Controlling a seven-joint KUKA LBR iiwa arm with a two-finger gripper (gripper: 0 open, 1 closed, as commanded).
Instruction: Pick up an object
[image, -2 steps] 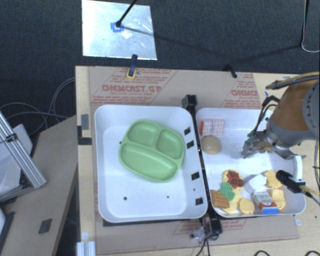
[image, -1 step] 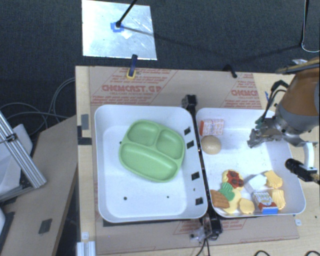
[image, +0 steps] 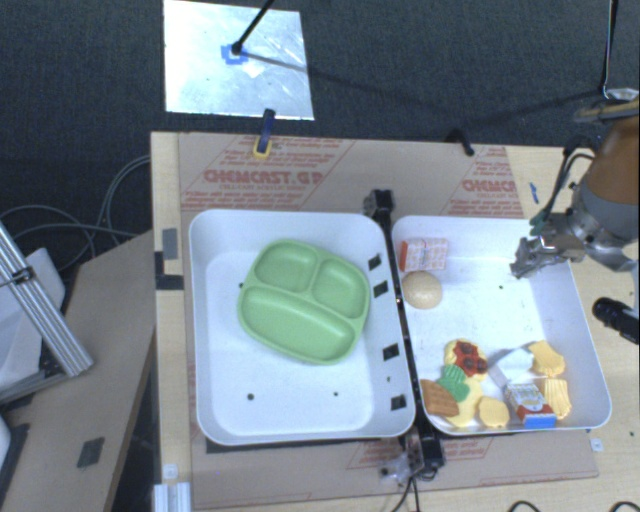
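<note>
The right white bin (image: 520, 320) holds a small red and white carton (image: 424, 253) at its back left, with a beige round bun (image: 423, 290) just in front of it. A heap of toy food (image: 495, 385), yellow, orange, red and green, lies in the bin's front half. My gripper (image: 533, 256) hangs over the bin's back right corner, well to the right of the carton and the bun. Nothing is visible between its fingers, and it touches none of the objects.
The left white bin (image: 230, 400) holds a green divided plate (image: 304, 300). A black divider (image: 390, 300) runs between the two bins. A reflective sheet (image: 238, 62) lies beyond the bench, and metal framing (image: 40, 310) stands at the far left.
</note>
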